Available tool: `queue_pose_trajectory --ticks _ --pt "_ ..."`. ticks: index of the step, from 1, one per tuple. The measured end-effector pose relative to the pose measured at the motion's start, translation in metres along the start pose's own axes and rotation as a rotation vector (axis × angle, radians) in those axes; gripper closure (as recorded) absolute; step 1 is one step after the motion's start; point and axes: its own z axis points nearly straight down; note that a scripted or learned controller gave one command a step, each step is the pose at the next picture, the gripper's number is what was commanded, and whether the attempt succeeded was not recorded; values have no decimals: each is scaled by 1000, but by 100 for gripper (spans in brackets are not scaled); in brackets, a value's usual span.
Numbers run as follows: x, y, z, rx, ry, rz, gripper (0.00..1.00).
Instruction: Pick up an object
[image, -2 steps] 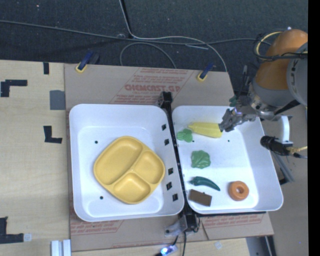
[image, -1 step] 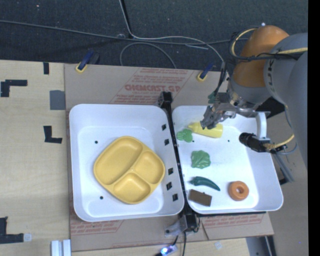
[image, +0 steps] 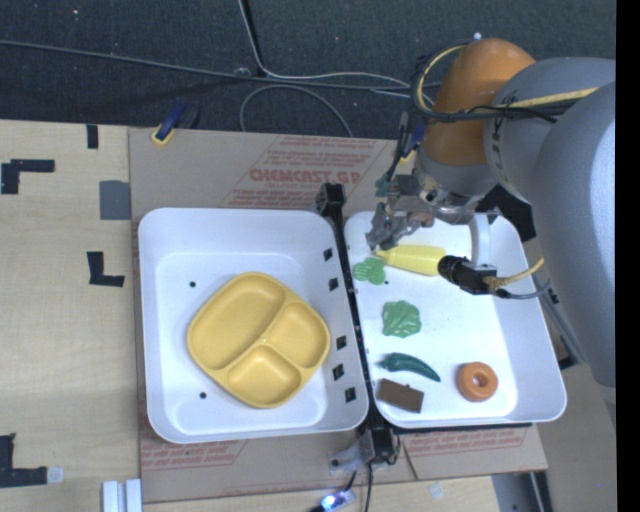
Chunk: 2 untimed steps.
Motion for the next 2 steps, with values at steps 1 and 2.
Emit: queue_pose_trajectory --ticks 1,2 --pt "59 -4 4 1 0 -1 100" --pt "112 -4 5 0 -1 0 100"
